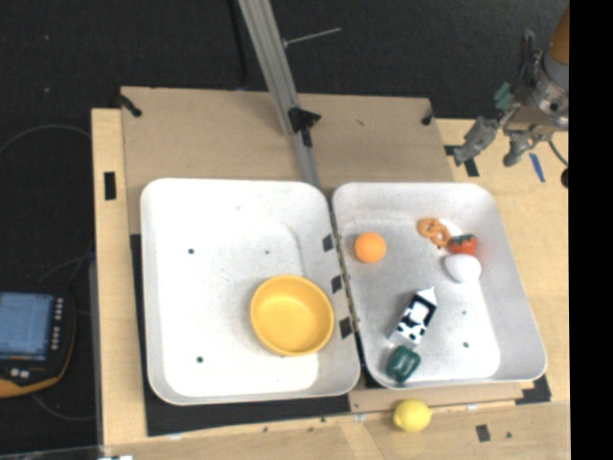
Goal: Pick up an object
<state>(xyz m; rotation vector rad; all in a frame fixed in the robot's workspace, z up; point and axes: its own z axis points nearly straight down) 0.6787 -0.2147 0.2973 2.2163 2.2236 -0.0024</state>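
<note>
Your grey two-finger gripper (505, 144) hangs at upper right, beyond the right white bin (508, 353), fingers spread wide, holding nothing. Well below it in that bin: orange ball (371, 247), white egg-shaped object (463, 268), black-and-white carton (415, 318)

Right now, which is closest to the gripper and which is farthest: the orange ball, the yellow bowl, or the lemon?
From the gripper, above the right bin's far corner:
1. Orange ball, in the right bin near the divider.
2. Yellow bowl, in the left bin.
3. Lemon, on the bench in front of the right bin.
</note>
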